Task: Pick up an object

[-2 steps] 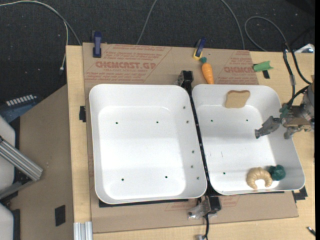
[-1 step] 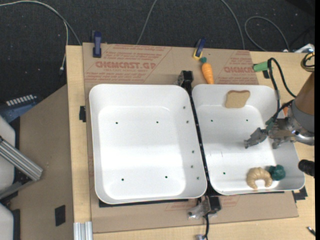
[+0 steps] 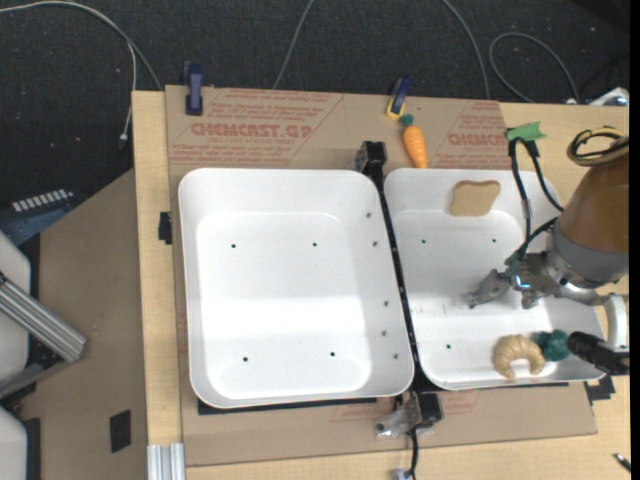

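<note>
Plainly, croissant [image 3: 520, 355] lies crosswise, tips curling down; pincer [image 3: 490, 290] spread, gripping nothing.

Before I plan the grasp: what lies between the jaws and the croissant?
Only bare white bin floor separates the gripper from the croissant, per the camera view.

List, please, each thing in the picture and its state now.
tool: low over the right bin, nothing between its fingers
croissant: lying in right bin, near front edge
bread slice: lying flat in right bin, at the back
carrot: lying on the cardboard behind the bins
</note>
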